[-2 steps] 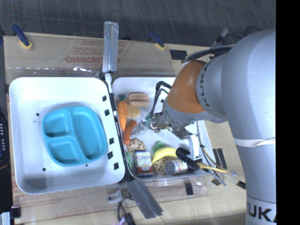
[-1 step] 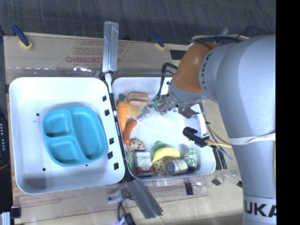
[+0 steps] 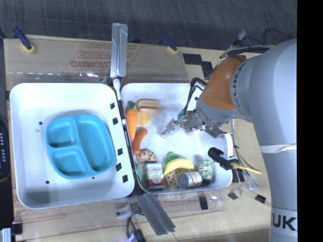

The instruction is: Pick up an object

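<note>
- The arm (image 3: 262,95) reaches in from three o'clock, and its gripper (image 3: 174,126) hangs over the bare middle of the right bin (image 3: 166,92), pointing toward nine o'clock.
- The jaws stand a little apart with nothing between them; the floor of the bin shows white beneath them.
- No object has been lifted yet, so I judge the step in hand to be the approach, before any grasp.
- The candidates ring the gripper: a bread roll (image 3: 149,105) at about eleven o'clock from it, and a carrot (image 3: 131,123) lying along the bin's nine o'clock wall with a smaller orange piece (image 3: 140,139) just beside it.
- Along the six o'clock wall crowd a banana (image 3: 178,165), a tin can (image 3: 191,179), a small carton (image 3: 154,174) and a green-labelled cup (image 3: 205,169), several of them touching one another.
- The left bin (image 3: 30,105) holds a blue divided tray (image 3: 79,145), well apart from the gripper.
- The next move calls for choosing one target; the roll or the carrot looks easiest, being less hemmed in than the six o'clock cluster.
- It would then need to centre the jaws over that piece, descend, and close squarely, since a grasp by the wall risks a fingertip catching the rim.
</note>
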Action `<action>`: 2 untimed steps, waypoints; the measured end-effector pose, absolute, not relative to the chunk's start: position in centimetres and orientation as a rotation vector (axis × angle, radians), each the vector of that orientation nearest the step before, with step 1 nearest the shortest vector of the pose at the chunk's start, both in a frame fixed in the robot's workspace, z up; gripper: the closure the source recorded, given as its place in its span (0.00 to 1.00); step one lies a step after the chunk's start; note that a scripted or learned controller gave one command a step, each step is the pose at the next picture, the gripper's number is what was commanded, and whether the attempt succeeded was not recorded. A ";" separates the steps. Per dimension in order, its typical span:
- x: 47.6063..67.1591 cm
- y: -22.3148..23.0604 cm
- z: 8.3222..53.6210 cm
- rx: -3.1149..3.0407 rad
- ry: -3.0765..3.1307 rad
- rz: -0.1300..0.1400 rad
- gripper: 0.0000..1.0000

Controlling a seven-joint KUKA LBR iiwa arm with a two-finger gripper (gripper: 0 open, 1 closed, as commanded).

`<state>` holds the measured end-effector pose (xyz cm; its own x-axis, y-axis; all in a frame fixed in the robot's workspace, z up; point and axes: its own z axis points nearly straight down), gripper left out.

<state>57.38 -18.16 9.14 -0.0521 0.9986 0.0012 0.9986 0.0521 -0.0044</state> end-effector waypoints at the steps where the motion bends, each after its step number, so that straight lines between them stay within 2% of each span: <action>1: 49.5 -19.0 9.2 -2.095 -2.338 0.001 0.00; 2: 54.6 -12.0 9.2 -1.991 -2.427 -0.003 0.00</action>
